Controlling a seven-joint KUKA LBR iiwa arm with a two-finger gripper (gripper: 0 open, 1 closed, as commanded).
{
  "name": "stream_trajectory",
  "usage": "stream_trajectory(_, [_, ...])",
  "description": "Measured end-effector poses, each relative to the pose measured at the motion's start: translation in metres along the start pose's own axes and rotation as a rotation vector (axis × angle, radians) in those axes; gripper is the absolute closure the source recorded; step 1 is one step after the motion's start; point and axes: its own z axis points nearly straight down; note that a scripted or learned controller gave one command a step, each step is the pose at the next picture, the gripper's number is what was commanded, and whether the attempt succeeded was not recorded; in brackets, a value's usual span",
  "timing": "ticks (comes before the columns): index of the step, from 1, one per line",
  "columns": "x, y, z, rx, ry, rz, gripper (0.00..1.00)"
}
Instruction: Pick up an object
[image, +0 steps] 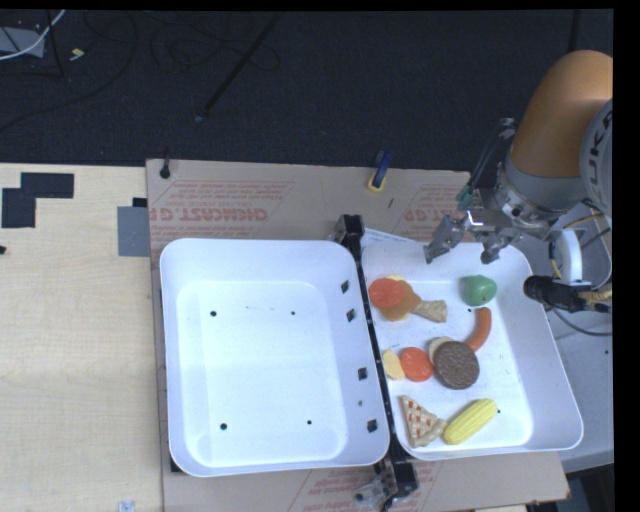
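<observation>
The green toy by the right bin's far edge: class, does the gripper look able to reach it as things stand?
Probably yes. The gripper, fingers spread, sits just left of the green toy, above the right bin. Nothing covers the toy; the sausage lies apart.

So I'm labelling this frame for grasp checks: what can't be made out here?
- Gripper: the spread fingers show, but their height above the right bin doesn't, seen from above.
- Arm: cut off by the right edge.
- Tomato: the cookie hides its near side.
- Item at the bottom edge: too small and blurred to name.
</observation>
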Motion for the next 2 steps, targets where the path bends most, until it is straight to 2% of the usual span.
stream_trajectory(1, [0.0, 0.0, -0.01, 0.0, 0.001, -0.001, 1.0])
stream_trajectory(2, [0.054, 0.004, -0.131, -0.012, 0.001, -0.006, 1.0])
